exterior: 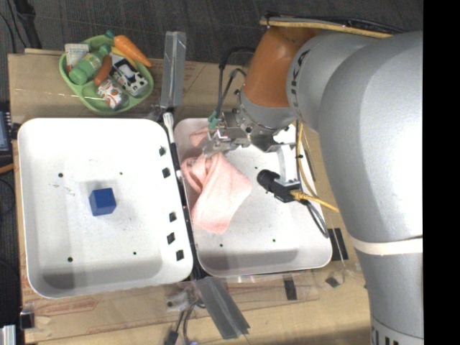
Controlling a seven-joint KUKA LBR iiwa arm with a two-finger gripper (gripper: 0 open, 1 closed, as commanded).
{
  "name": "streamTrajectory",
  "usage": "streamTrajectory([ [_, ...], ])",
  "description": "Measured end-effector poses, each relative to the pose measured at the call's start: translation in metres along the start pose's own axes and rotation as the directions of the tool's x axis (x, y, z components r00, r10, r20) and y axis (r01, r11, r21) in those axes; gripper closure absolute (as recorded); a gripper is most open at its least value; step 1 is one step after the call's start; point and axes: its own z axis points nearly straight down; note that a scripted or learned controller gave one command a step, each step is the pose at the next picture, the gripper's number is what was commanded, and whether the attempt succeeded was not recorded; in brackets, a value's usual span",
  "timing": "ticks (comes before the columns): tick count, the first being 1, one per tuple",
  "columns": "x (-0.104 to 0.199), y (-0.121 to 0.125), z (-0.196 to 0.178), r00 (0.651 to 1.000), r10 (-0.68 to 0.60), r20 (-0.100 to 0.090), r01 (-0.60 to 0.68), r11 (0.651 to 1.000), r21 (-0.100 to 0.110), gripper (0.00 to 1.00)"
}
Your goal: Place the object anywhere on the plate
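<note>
two white bins (43, 192), blue cube (103, 201) in left, pink cloth (214, 189) in right under tool (219, 141), tool state unclear, green bowl (77, 90) w/ toys behind

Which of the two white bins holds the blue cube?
The left bin, away from the arm. The blue cube sits alone on its floor, while the right bin holds a pink cloth under the gripper.

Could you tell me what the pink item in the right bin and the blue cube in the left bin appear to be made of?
The pink item looks like soft cloth, matte: it lies crumpled in folds and drapes unevenly. The blue cube looks rigid, with flat faces and crisp edges, probably plastic or painted wood; its finish is hard to judge from this view.
</note>
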Motion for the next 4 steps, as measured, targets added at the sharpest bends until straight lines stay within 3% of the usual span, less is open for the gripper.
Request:
streamTrajectory([
  [1, 0.001, 0.000, -0.040, 1.000, -0.008, 0.001, 0.008, 1.000, -0.003, 1.00],
  [2, 0.057, 0.003, -0.043, 0.915, -0.403, 0.002, 0.403, 0.915, 0.001, 1.00],
  [3, 0.115, -0.002, -0.047, 0.681, -0.732, 0.003, 0.732, 0.681, 0.001, 1.00],
  [4, 0.162, -0.011, -0.050, 0.340, -0.940, 0.003, 0.940, 0.340, 0.003, 1.00],
])
